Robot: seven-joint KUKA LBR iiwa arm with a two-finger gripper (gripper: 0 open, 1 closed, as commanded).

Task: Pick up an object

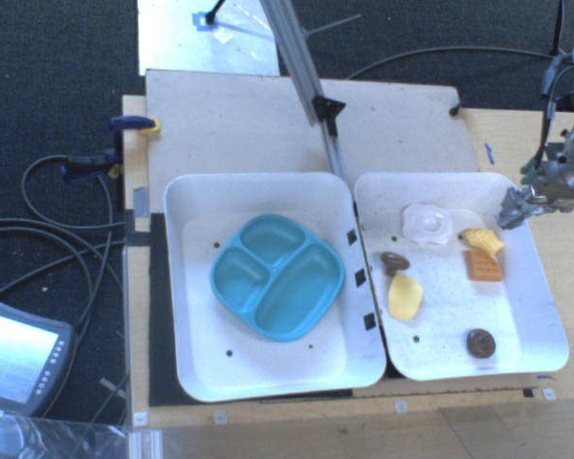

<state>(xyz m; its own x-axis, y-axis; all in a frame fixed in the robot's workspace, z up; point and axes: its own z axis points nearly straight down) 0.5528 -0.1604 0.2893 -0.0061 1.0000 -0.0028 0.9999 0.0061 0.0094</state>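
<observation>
Turquoise plastic, smooth and split into three compartments: a divided plate lies in my left bin. In my right bin sit a small brown piece, a yellow wedge, a clear crinkled lump, an orange waffle-textured block, a yellow bit and a round brown disc. My gripper hangs over that bin's right rim, holding nothing I can see.

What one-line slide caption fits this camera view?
Gripper at the right bin's edge above toy foods; blue divided plate sits in the left bin.
</observation>
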